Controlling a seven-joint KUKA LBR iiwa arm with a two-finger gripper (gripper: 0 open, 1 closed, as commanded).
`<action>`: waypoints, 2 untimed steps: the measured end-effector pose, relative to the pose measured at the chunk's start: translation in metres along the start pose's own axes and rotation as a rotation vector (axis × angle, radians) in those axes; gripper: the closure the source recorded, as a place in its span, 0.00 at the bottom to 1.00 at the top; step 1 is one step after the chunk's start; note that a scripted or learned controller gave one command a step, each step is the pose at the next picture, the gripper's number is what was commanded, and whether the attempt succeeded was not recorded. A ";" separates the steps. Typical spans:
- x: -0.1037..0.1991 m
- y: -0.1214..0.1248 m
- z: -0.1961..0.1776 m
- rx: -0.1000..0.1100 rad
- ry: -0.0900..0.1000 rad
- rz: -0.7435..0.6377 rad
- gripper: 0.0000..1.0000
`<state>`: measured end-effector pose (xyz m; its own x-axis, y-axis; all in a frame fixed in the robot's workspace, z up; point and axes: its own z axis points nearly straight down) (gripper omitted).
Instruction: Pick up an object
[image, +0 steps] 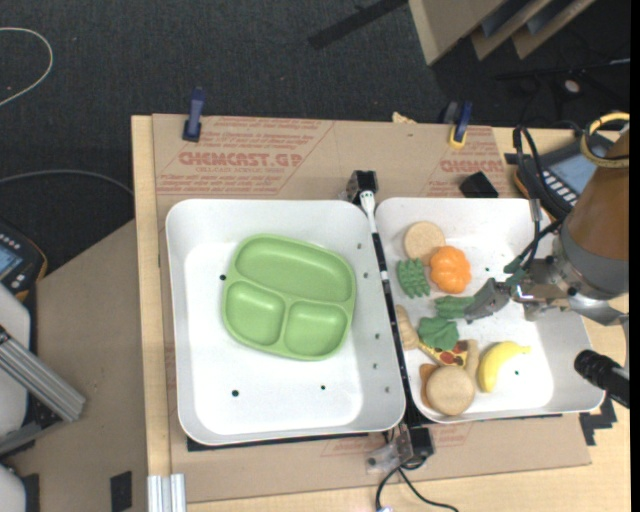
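Observation:
The right bin holds several toy foods: a round tan cracker, an orange, a green leafy piece, a darker green piece, a pizza slice, a brown bun and a yellow banana. My gripper reaches in from the right, low over the bin, just right of the orange and above the banana. Its dark tip points left toward the darker green piece. Nothing shows between its fingers.
The left bin carries a green three-compartment plate. A black divider strip runs between the bins. Clamps sit at the bench's back edge, and cables and dark gear crowd the right side.

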<state>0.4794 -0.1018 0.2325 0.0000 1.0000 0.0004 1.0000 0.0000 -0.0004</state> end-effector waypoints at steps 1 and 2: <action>0.032 -0.001 0.051 0.007 0.003 -0.003 0.00; 0.047 0.000 0.048 0.002 0.002 -0.002 0.00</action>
<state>0.4792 -0.0548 0.1846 -0.0017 1.0000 0.0020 1.0000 0.0018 -0.0023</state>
